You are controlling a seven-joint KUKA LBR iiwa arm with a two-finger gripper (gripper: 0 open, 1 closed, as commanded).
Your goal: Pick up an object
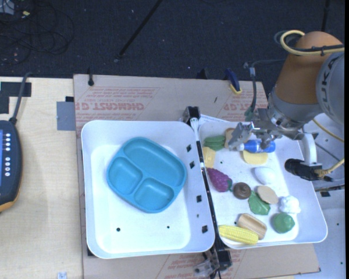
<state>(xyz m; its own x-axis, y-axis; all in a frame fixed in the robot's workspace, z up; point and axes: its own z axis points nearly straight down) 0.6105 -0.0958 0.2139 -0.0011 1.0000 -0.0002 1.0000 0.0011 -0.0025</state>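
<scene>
Glossy plastic blue tray point(146, 174) in a smooth white bin point(99, 214) on matt cardboard point(134, 97).

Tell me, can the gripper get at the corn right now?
Probably yes. The corn lies uncovered at the right bin's near edge, with only a hot dog beside it. The gripper sits at the bin's far end.

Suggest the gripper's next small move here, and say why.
Probably a short straight descent: the gripper hangs at the far end of the right bin, right over a blue and yellow toy, and nothing visibly sits between its fingers.
</scene>
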